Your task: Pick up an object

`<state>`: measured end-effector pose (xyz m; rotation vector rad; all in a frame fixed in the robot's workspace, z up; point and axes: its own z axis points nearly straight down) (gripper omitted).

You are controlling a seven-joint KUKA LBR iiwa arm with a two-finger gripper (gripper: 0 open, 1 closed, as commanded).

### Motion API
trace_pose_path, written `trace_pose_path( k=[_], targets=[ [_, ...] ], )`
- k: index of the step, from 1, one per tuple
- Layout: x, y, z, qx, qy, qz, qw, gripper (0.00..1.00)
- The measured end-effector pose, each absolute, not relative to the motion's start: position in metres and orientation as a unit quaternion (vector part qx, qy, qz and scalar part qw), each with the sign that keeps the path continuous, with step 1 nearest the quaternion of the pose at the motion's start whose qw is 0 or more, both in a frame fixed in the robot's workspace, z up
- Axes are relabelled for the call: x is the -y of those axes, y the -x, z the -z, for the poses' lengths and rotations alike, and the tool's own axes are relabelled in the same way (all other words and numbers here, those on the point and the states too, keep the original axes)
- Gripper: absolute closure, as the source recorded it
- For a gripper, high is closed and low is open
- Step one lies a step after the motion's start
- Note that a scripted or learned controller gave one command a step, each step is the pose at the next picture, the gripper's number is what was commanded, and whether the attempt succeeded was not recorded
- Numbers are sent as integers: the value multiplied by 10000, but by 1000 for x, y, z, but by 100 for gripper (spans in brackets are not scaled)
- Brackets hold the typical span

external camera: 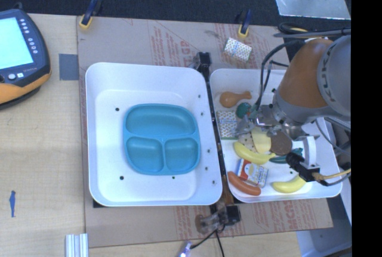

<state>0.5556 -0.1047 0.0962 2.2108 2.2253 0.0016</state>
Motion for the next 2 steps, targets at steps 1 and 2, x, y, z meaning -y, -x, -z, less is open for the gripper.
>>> trace_pose_path(
  k=[1, 2],
  targets=[
    [106, -556, -106, -7107, -7035, 4, 22, 100],
    [106, -555, -106, -7112, -7030, 11, 21, 0]
  ],
)
